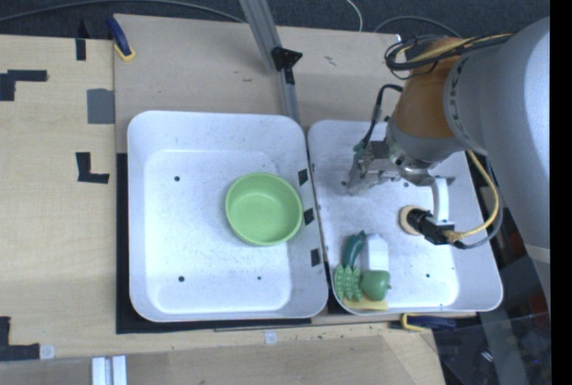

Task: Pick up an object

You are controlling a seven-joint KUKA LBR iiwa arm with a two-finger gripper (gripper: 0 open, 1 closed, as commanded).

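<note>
- The bench (179, 71) carried two white bins side by side: the left bin (170, 285) at 9 o'clock of the view and the right bin (429, 285) at 3 o'clock.
- A green bowl (264, 209) sat upright in the left bin, toward 3 o'clock of that bin's centre and near the wall shared with the right bin. Nothing touched it.
- The arm (429, 106) reached in from 3 o'clock, its orange band above the right bin.
- The pincer (360, 180) was over the right bin, at about 10 o'clock of that bin's centre and above bare white floor.
- It could not be told whether the pincer was wide or narrow. No item was seen in it.
- A cluster of small things lay in the right bin's 7 o'clock corner, well apart from the pincer:
  - a dark teal piece (355, 246)
  - a white block (376, 253) just beside it at 3 o'clock
  - a green rounded item (376, 285) at 6 o'clock of the block
  - a pale green knobbly item (347, 283) against the bin wall
</note>
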